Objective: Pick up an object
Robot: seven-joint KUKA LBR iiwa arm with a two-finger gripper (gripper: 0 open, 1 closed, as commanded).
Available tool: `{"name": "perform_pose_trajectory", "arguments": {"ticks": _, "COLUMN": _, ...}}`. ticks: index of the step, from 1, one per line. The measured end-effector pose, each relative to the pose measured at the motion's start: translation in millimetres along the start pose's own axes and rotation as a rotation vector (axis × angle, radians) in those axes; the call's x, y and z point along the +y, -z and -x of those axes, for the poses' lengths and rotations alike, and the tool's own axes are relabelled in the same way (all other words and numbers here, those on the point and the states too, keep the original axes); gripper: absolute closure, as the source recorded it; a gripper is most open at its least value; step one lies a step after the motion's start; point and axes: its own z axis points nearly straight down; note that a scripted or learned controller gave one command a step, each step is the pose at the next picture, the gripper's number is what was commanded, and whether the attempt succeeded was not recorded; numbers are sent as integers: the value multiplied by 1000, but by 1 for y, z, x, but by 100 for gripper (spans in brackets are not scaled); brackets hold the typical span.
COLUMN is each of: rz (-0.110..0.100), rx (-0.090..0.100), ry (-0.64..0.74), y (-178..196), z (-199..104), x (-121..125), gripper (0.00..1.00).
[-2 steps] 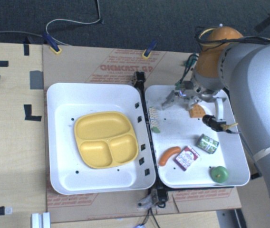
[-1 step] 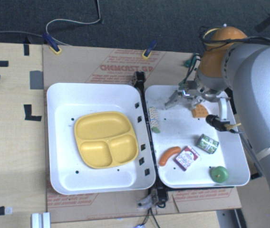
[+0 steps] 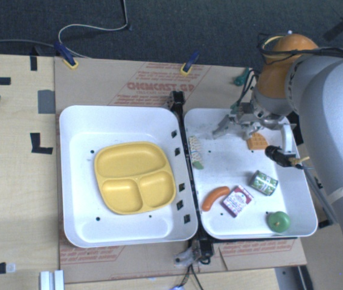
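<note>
In the right white bin point(image 3: 203, 121) lie five loose things, all resting on its floor. One orange sausage-shaped toy point(image 3: 215, 197) lies tilted near the bin's front left. Just beside it, on its right, is one small dark-red carton with a white label point(image 3: 237, 201). One green and silver can point(image 3: 263, 183) lies on its side further right, apart from the carton. One round green apple-like ball point(image 3: 279, 222) sits in the front right corner. One flat tan cracker-like piece point(image 3: 256, 141) lies toward the back, just below the gripper point(image 3: 239, 124).

The gripper hangs over the back part of this bin, its grey linkage spread above the white floor. Nothing can be seen between its fingers, and whether the jaws are parted or closed cannot be told from this slant. Above it rises the grey arm point(image 3: 325, 113) with its one orange band point(image 3: 280, 71).

The left white bin point(image 3: 75, 180) holds one yellow plastic tray with three compartments point(image 3: 135, 177), lying flat near its middle. Both bins rest on one sheet of brown cardboard point(image 3: 129, 83).
</note>
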Motion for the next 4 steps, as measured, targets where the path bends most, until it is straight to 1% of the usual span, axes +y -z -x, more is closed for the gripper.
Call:
{"name": "perform_pose_trajectory", "arguments": {"ticks": 2, "rz": -1, "rx": 0, "ry": -1, "y": -1, "z": -43, "x": 0, "gripper": 0}}
{"name": "perform_pose_trajectory", "arguments": {"ticks": 4, "rz": 0, "rx": 0, "ry": 0, "y": 0, "z": -20, "x": 0, "gripper": 0}}
